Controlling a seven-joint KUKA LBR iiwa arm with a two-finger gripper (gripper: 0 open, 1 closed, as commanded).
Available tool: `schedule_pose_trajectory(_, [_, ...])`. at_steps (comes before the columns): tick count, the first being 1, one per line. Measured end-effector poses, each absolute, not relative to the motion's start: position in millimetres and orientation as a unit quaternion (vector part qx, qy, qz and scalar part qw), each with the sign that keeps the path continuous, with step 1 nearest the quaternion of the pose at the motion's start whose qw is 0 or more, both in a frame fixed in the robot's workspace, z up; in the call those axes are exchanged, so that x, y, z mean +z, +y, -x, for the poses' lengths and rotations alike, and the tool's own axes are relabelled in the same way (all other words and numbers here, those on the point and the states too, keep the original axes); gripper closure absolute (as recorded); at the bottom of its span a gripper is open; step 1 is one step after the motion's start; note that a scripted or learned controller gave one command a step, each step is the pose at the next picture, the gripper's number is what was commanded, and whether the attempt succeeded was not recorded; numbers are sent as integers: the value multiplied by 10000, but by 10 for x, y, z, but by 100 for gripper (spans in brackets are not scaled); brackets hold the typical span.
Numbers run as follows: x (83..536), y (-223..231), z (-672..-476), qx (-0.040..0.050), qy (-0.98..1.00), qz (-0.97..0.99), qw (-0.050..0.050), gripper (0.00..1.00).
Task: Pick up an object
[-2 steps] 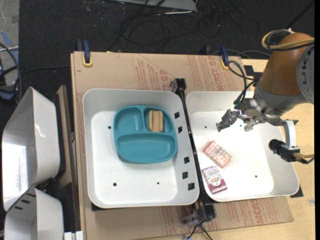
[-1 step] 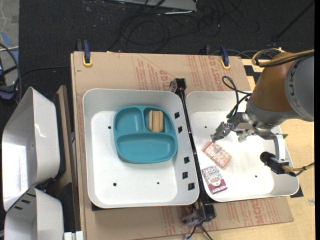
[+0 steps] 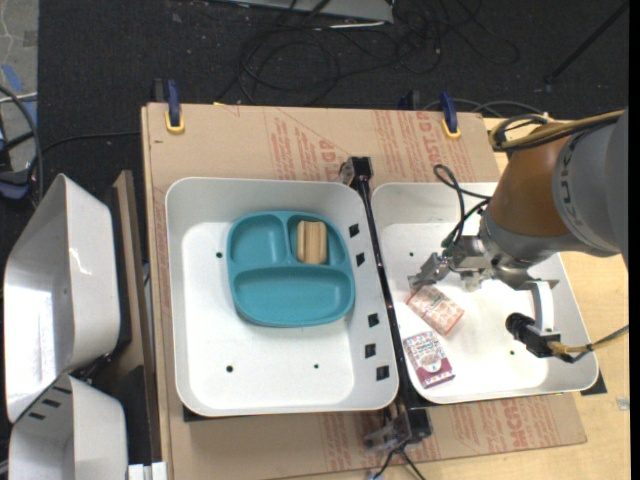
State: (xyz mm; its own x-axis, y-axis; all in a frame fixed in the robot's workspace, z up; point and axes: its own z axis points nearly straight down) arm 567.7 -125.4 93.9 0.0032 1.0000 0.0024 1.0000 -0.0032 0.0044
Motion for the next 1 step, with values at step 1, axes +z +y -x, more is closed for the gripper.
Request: schedule_pose_trajectory(1, [1056,-1250,-5688,33,7060,-7082,25,100])
